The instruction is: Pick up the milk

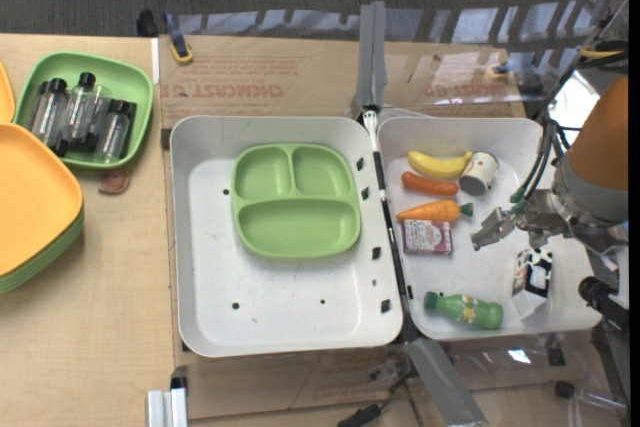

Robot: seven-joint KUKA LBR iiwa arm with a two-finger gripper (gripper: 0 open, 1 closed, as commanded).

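Observation:
The milk (534,275) is a small white carton with black cow patches. It stands near the right wall of the right bin (500,130), towards the front. My gripper (518,227) hangs over the right side of that bin, just above and slightly left of the carton. The orange band of the arm (605,150) is above it at the right edge. From this angle I cannot make out whether the gripper touches the carton.
The right bin also holds a banana (438,162), a can (479,172), a red sausage (429,184), a carrot (432,211), a pink box (426,235) and a green bottle (463,310). A green divided plate (296,199) lies in the left bin.

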